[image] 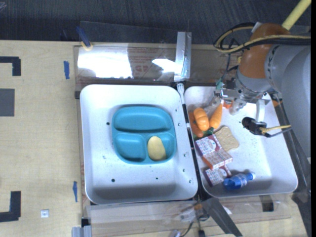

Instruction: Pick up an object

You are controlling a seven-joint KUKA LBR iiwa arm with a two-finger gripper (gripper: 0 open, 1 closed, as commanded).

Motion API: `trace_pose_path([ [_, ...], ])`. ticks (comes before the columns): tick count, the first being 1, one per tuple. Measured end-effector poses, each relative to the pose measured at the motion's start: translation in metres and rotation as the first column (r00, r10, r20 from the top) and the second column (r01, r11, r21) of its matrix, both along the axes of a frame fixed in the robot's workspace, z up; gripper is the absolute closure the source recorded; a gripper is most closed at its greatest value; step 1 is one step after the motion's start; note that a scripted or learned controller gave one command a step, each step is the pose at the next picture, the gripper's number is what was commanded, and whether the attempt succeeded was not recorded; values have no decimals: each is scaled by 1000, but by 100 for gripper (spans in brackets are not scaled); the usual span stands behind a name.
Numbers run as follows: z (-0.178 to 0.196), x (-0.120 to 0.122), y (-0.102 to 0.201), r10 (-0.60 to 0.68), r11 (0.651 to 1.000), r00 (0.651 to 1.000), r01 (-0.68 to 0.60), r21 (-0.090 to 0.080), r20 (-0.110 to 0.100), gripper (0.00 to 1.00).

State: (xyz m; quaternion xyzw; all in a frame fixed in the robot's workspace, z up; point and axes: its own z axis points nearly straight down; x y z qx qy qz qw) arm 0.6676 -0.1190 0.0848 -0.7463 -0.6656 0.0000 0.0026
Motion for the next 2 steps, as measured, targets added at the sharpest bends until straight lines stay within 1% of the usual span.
trace_pose_path([
  [1, 8, -1, -4, -2, 1000, 1000, 2, -4, -7, 100],
  [2, 102, 2, 62, -50, 999, 999, 50, -2, 10, 100],
])
